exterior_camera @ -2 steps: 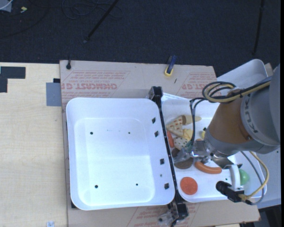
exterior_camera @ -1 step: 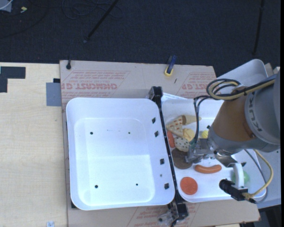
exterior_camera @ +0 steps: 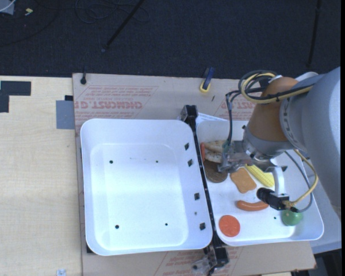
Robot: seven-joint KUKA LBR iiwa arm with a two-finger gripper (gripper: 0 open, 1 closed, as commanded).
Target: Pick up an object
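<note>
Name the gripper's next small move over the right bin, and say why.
Probably a short straight descent. The gripper hangs over the cluster at the right bin's left edge, above the brown round piece and beside the tan wedge; I see nothing between its fingers.

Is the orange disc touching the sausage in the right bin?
Apart. The camera view shows bare white bin floor between the orange disc and the sausage.
</note>
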